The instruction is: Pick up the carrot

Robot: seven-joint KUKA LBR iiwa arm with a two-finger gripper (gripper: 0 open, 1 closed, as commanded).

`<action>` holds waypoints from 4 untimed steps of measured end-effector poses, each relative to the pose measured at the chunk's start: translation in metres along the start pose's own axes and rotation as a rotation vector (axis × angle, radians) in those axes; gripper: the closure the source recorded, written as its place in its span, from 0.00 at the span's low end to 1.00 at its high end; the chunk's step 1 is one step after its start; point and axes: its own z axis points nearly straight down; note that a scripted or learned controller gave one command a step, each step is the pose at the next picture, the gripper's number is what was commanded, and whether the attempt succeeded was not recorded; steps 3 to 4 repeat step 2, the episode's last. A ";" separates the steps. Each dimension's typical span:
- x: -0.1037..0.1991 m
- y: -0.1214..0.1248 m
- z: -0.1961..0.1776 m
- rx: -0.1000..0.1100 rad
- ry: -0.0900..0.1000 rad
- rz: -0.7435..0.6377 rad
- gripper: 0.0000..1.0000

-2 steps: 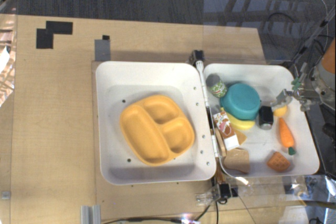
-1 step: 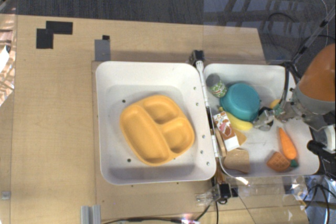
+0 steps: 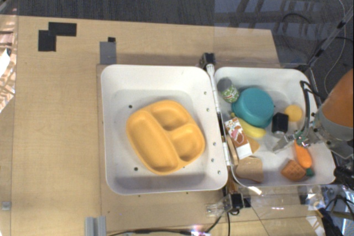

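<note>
In the right bin (image 3: 276,75), the pincer (image 3: 293,140) (grip state unclear) seemingly touches the carrot (image 3: 303,155).

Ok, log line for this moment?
target: carrot, right bin | gripper: over carrot's top end | grasp: unconfirmed | left bin: yellow tray

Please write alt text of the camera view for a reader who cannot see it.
A grey robot arm's gripper reaches from the right into the right white plastic bin, close beside a small orange toy carrot. A teal bowl sits nearby; the left white plastic bin holds a yellow divided plate.
</note>
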 end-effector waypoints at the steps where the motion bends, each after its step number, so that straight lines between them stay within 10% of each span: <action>1: 0.001 0.004 -0.012 -0.008 0.000 -0.003 1.00; 2: 0.063 0.022 -0.045 0.005 0.006 0.012 1.00; 4: 0.063 0.022 -0.045 0.005 0.006 0.012 1.00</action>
